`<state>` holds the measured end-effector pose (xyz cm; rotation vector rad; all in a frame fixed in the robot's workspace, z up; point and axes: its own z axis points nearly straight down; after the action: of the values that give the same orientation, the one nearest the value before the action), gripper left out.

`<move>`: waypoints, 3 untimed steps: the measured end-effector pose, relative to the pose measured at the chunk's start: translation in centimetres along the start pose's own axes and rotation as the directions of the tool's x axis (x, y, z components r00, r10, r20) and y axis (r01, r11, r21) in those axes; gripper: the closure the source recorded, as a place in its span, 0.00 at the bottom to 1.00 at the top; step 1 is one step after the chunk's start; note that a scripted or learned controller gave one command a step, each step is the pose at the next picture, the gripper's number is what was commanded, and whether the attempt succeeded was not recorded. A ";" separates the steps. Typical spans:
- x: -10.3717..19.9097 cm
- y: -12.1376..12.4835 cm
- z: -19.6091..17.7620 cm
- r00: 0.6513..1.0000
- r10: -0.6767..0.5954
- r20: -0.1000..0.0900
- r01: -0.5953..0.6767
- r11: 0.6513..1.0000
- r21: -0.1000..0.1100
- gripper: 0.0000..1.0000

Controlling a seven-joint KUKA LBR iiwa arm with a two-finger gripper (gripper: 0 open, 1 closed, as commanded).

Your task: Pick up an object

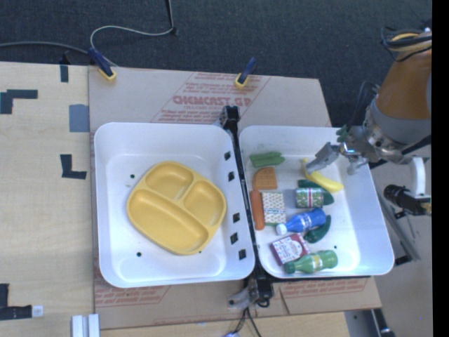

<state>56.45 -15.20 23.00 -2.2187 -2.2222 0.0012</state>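
Your bench (pixel 42 188) is light wood with dark tape marks, and a cardboard sheet (pixel 203 97) with red print lies under both bins; dark carpet runs behind, with a cable across it. Two yellow-and-blue clamps (pixel 104 64) pin the cardboard's far edge.

Left bin (pixel 112 146): you've got a yellow divided plate (pixel 175 206) lying flat near its middle.

Right bin (pixel 372 223): all the small stuff sits here. The arm (pixel 403 97) comes in from the right, orange band up top, and the gripper (pixel 324 157) hangs over the bin's far right part. Its fingers look slightly parted, with nothing between them; the tips sit just above the yellow banana (pixel 323 181), near but not clearly touching.

Other items, roughly by size:
- blue bottle (pixel 305 222), lying down, centre
- green bottle (pixel 312 262), lying near the front wall
- orange carrot-like stick (pixel 257 209) along the left wall
- green can (pixel 309 197) just below the banana
- green pickle-like piece (pixel 266 159) at the far left
- tan bread piece (pixel 265 179) below it
- cracker box (pixel 273 206) beside the stick
- red-white packet (pixel 287 248) touching the green bottle
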 end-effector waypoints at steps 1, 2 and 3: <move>-0.8 6.5 14.4 1.000 -0.001 0.002 0.001 1.000 -0.005 0.00; -0.9 6.5 13.4 1.000 -0.002 0.004 0.002 1.000 -0.006 1.00; 4.1 3.6 4.0 1.000 -0.001 0.000 0.001 1.000 -0.002 1.00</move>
<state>60.02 -11.06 19.03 -2.2191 -2.2240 -0.0008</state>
